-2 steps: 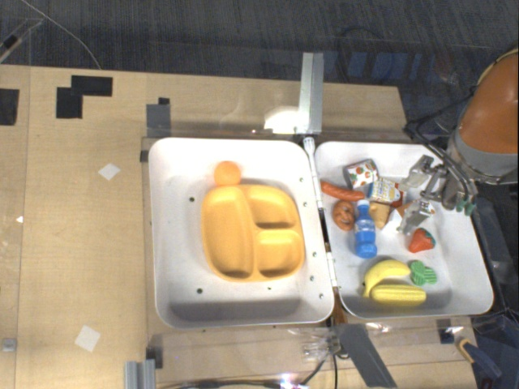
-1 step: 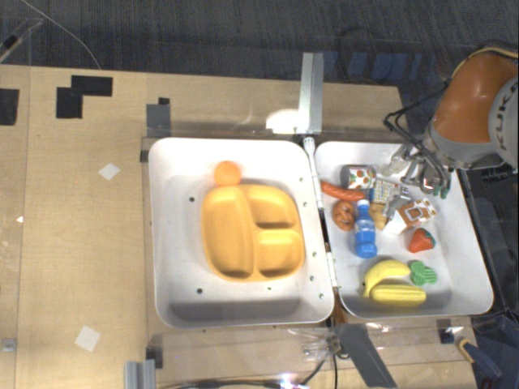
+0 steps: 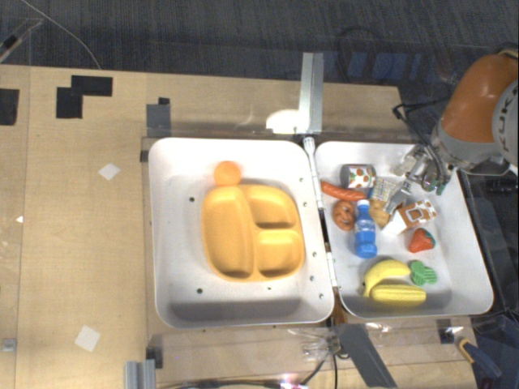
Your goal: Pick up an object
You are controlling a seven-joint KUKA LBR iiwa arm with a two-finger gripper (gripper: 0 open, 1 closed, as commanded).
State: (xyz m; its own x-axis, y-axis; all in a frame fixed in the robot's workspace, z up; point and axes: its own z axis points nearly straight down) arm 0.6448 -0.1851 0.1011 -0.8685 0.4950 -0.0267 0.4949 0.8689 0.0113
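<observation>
Bins: two white bins [image 3: 162,241]. Left bin: one yellow divided tray [image 3: 247,233], one orange ball [image 3: 228,172]. Right bin: one banana [image 3: 384,272], one blue bottle [image 3: 365,232], one strawberry [image 3: 421,239], one carrot [image 3: 343,191], one green piece [image 3: 422,274].

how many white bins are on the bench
2. The left bin holds a yellow tray and an orange ball. The right bin holds the small toys, with the claw above them.

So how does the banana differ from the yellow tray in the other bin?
The banana is small and curved, crowded among other toys in the right bin. The yellow tray is far bigger, flat with three compartments, and lies in the left bin with only an orange ball at its rim. Both are yellow.
</observation>
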